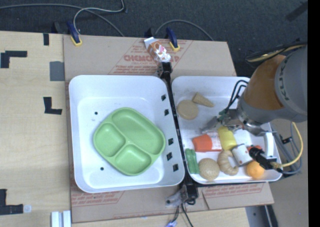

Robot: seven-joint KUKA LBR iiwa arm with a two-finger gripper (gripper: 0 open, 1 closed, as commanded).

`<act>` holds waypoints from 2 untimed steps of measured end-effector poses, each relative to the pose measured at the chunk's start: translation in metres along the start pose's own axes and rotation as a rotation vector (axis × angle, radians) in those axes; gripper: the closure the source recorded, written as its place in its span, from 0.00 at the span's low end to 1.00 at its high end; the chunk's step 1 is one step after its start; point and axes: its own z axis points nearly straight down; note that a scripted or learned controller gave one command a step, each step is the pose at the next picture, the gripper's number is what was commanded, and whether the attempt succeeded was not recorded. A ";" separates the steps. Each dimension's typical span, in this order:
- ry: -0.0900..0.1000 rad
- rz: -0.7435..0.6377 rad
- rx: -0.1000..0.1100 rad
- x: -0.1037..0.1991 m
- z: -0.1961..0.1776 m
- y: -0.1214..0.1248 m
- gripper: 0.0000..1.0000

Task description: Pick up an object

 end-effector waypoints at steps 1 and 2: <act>-0.001 -0.001 -0.002 0.000 -0.011 0.001 1.00; 0.006 -0.005 0.021 0.104 -0.093 0.043 1.00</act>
